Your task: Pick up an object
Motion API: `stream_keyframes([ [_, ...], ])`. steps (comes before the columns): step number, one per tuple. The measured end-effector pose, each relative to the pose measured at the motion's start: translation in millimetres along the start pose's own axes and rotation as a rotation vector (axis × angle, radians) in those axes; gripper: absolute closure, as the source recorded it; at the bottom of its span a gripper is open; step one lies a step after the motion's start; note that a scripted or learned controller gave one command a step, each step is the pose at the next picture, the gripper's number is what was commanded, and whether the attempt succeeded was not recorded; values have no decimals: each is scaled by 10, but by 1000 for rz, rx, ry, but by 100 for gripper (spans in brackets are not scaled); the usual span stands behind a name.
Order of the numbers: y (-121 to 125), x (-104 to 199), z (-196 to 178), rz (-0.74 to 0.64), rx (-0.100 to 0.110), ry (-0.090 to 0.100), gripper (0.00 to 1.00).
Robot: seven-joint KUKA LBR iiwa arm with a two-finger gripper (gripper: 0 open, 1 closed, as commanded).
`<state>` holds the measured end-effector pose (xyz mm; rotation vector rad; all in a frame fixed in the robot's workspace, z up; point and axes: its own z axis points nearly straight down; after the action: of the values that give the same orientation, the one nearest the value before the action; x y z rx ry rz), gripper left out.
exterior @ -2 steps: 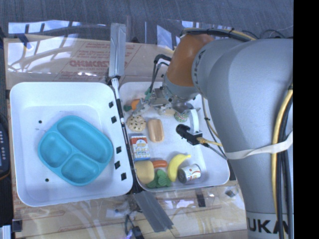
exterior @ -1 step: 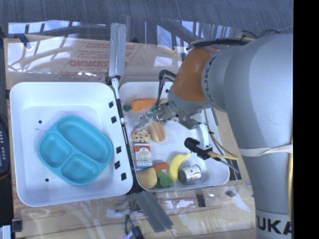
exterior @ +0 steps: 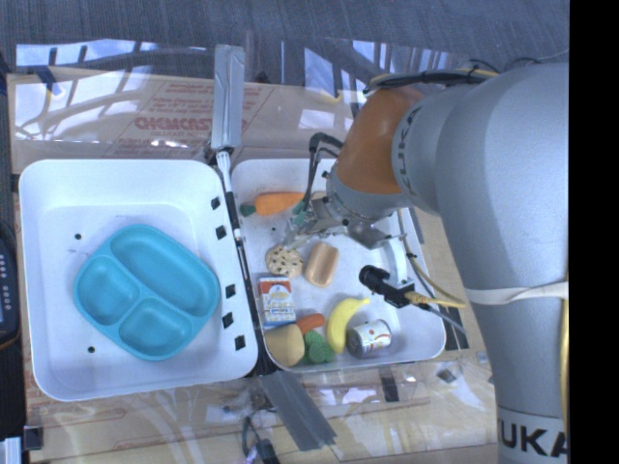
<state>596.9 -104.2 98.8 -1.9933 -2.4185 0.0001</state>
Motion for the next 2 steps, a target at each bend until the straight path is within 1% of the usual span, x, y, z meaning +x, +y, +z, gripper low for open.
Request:
stream_keyframes([
  [1,-2,-1,3,0,1,0,0],
  [2,-44,-21,-127,142,3,-5,0],
])
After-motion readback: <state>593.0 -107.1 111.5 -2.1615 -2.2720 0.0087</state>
